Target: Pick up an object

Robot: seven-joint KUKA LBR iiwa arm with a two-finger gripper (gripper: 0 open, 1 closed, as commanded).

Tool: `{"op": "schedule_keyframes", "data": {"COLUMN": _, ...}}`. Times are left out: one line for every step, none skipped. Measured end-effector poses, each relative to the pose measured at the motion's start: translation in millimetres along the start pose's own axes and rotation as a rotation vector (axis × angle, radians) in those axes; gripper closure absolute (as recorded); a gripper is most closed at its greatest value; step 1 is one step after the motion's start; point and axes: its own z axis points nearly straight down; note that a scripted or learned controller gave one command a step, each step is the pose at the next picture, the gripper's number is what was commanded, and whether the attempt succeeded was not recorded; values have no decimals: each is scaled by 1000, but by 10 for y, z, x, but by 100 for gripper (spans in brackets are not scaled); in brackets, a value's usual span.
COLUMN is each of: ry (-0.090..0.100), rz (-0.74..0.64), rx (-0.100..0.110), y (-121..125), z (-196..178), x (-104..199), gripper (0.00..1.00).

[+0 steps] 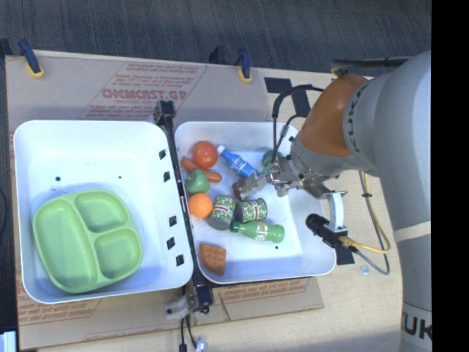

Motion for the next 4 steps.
{"op": "schedule_keyframes", "data": {"ry": -1, "rz": -3, "rx": -2, "y": 533, "z": 292, "x": 332, "gripper": 0}}
{"op": "schedule_keyframes", "data": {"ry": 0, "rz": -6, "rx": -2, "y": 538, "z": 184, "x": 332, "gripper": 100}}
{"op": "schedule_keyframes", "data": {"ry": 2, "rz": -1, "rx": -4, "y": 132, "z": -666, "x": 1005, "gripper": 100}}
{"op": "schedule_keyframes", "data": {"ry": 2, "rz": -6, "rx": -3, "y": 136, "z": -766, "x": 1008, "gripper": 100}}
